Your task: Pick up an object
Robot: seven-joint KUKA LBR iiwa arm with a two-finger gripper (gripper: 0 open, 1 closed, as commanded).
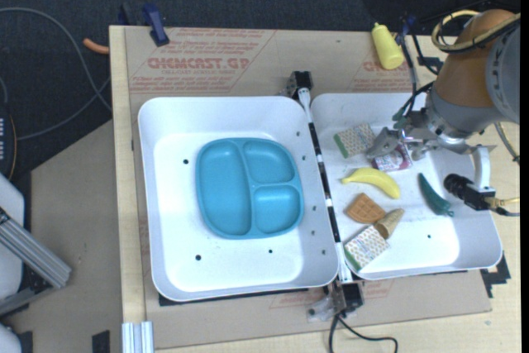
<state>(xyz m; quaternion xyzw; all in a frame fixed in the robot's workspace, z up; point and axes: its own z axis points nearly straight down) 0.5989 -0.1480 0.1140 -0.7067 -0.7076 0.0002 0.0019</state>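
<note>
- The arm (471,87), grey with an orange band, reaches into the right bin (463,248); the gripper (395,146) sits low over a small pink packet (402,159) near that bin's far side. I judge this the approach or grasp step of the pick.
- Whether the gripper is released, clenched or grasping the packet I cannot tell: its tip is a grey blur against the packet.
- The left bin (165,178) is shallow white plastic with rounded corners; it holds a blue plate (248,186), smooth, glossy, with three compartments.
- The right bin, of the same make, bears the small things, the likely targets.
- The banana (374,180) is yellow, curved and smooth, lying just in front of the gripper; it looks like a plastic toy.
- A green-patterned packet (355,139) lies flat beside the gripper, toward the bins' divider; a second one (366,245) lies at the near edge.
- A brown wedge (364,208), rough like toast or a cracker, touches a tan cone (390,219).
- A dark green pod-shaped piece (433,194) lies under the arm's side.
- The next move, as I judge it, calls for a firm close on the packet and a straight lift; thin, flat things slip easily, and the banana is near enough to be nudged.
</note>
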